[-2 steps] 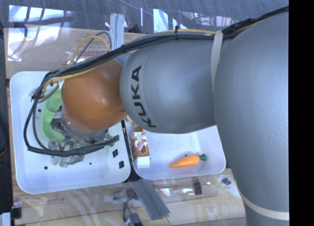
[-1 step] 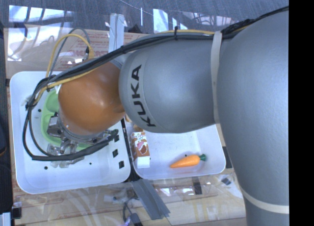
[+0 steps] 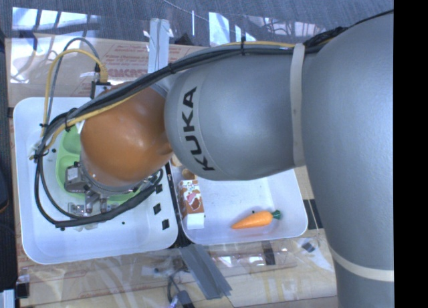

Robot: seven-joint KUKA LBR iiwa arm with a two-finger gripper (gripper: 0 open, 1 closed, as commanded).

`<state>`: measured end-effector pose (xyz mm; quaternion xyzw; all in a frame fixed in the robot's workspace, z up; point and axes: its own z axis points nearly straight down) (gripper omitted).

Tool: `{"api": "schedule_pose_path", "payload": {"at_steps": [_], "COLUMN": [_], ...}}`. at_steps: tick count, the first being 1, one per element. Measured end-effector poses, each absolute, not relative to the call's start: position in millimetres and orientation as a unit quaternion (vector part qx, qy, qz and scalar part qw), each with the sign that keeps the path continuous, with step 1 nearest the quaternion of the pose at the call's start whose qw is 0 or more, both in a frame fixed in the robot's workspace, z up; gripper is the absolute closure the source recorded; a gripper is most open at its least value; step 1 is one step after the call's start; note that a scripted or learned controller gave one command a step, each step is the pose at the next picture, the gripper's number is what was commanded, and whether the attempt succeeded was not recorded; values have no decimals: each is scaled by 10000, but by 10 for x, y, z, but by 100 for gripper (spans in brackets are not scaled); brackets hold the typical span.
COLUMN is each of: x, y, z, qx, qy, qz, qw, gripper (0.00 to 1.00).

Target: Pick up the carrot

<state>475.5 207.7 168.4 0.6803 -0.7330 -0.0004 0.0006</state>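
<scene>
An orange carrot (image 3: 255,219) with a green top lies near the front edge of the right bin (image 3: 287,230), its green end pointing right. The grey arm with its orange band (image 3: 124,141) reaches across from the right over the left bin (image 3: 33,233). The gripper (image 3: 85,201) hangs below the orange band over the left bin, far to the left of the carrot, above something green (image 3: 67,149). The wrist and cables hide its tips.
A small brown and white box (image 3: 192,201) lies along the left wall of the right bin. Black cables (image 3: 50,200) loop around the wrist over the left bin. The bulky arm covers the back of both bins.
</scene>
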Motion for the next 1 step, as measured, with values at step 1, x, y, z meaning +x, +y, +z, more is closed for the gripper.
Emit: {"api": "schedule_pose_path", "payload": {"at_steps": [1], "x": [4765], "y": [1999], "z": [1921], "qx": [8536], "qy": [-5209], "qz": [-2], "qw": [-15], "gripper": [100]}}
